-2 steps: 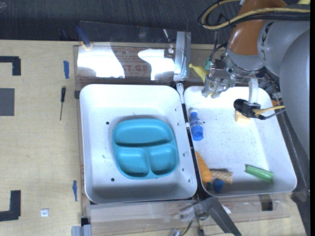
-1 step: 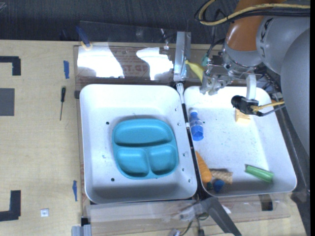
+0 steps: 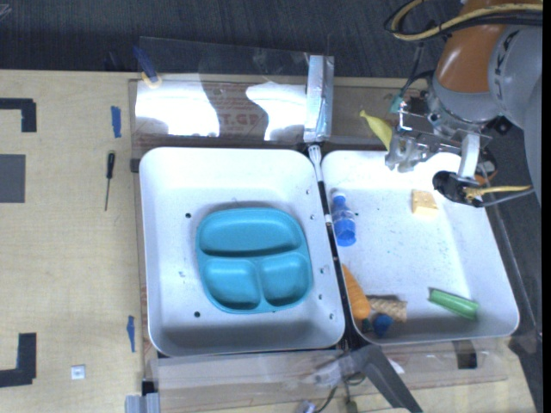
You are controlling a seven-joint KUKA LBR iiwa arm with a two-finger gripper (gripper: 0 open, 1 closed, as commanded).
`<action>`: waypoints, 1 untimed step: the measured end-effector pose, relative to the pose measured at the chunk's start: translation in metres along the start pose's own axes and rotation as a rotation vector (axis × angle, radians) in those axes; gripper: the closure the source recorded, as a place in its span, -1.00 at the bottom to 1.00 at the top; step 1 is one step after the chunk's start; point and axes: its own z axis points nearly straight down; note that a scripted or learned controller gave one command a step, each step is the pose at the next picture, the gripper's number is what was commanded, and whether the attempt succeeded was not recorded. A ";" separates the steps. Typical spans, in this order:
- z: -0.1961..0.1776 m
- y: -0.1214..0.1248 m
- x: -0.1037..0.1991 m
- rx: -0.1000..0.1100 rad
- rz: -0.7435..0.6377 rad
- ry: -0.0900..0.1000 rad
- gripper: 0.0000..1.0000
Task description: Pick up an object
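Note:
My gripper (image 3: 436, 160) hangs over the back of the right bin (image 3: 495, 265), open, with nothing between its fingers. Just below it a tan block (image 3: 424, 202) lies on the bin floor. A blue bottle (image 3: 343, 218) lies against the bin's left wall. A green cylinder (image 3: 454, 303) lies near the front right corner. An orange carrot (image 3: 355, 291), a brown brush-like piece (image 3: 388, 305) and a small blue item (image 3: 381, 323) crowd the front left corner. A yellow banana (image 3: 376, 127) rests at the back rim, left of the gripper.
The left bin (image 3: 164, 179) holds a blue divided plate (image 3: 254, 258). A clear sheet and a metal bar (image 3: 318, 100) stand behind the bins. Yellow and black cables (image 3: 469, 192) trail from the wrist over the right bin's back right corner.

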 end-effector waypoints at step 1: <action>0.040 -0.030 -0.065 0.006 -0.027 -0.002 1.00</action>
